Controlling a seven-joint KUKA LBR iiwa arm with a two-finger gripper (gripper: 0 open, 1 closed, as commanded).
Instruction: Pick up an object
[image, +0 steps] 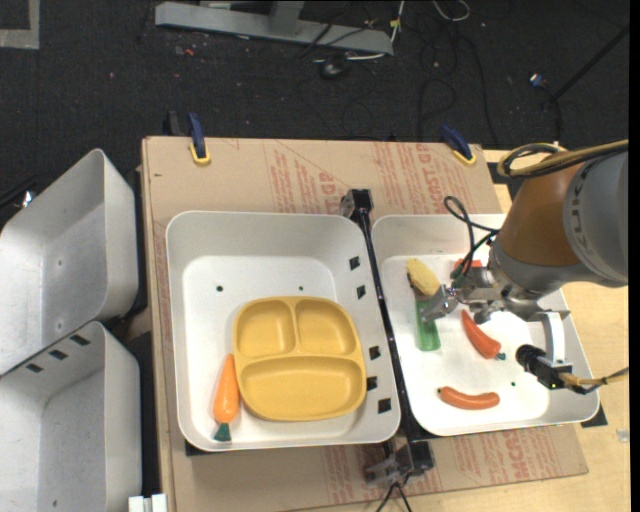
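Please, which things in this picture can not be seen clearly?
- Hand: its fingers are too small and dark in the camera view; open or shut, unclear.
- Green object: upper end hidden by the hand, identity uncertain.
- Right bin: the arm covers its upper right part.

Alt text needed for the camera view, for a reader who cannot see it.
A grey and orange robot arm reaches into the right bin, over a green block, corn and two sausages. The left bin holds a yellow divided tray and a carrot.
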